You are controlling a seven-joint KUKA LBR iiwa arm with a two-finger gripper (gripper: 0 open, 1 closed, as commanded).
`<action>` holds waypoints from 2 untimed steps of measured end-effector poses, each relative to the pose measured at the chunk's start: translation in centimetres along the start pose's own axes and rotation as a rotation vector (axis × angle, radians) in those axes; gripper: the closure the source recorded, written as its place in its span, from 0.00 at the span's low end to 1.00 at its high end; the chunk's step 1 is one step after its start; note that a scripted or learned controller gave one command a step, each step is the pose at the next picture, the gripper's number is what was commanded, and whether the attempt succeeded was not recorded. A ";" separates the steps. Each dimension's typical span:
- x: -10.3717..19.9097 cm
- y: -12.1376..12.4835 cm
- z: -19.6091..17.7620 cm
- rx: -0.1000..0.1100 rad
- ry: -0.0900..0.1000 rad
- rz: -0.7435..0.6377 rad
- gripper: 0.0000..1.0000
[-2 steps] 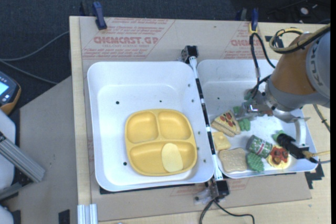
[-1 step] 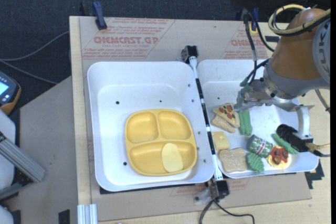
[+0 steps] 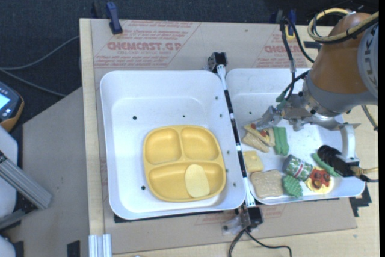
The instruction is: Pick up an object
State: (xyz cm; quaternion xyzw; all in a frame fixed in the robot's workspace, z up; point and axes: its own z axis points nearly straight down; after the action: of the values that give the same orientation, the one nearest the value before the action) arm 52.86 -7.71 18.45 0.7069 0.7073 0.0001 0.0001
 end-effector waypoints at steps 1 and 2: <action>-5.3 0.5 10.6 0.006 -0.001 0.006 0.00; -9.6 4.5 9.5 -0.005 -0.005 0.003 0.00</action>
State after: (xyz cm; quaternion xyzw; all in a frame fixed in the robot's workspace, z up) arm 57.42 -17.28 8.99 0.7078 0.7064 0.0003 0.0035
